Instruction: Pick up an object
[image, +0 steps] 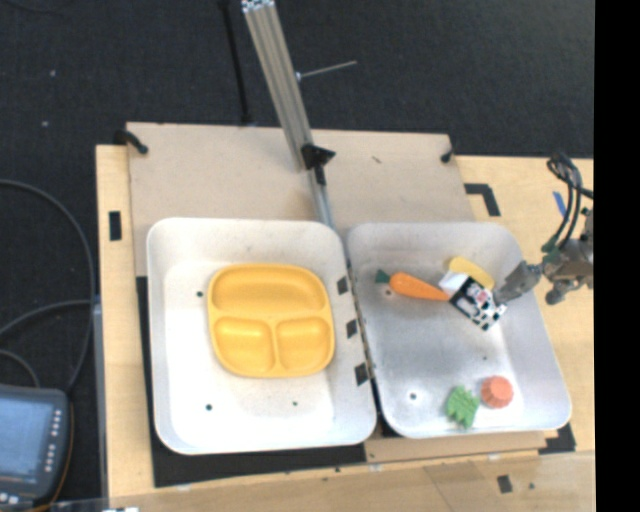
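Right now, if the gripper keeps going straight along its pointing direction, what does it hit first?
Probably the black-and-white checkered object. The gripper points leftward into the right bin, with that object just beyond its tip; the yellow piece and carrot lie further on. Height above them is unclear.

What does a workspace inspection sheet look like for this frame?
Surface: wooden bench bearing left bin and right bin.
Job's things: toy carrot, yellow piece, black-and-white block, green toy, orange-red toy, all in right bin.
Clutter: yellow divided plate in left bin.
End effector: over right bin's right edge, holding nothing visible.
Cables: black cable on floor.
Surroundings: aluminium post, screen.
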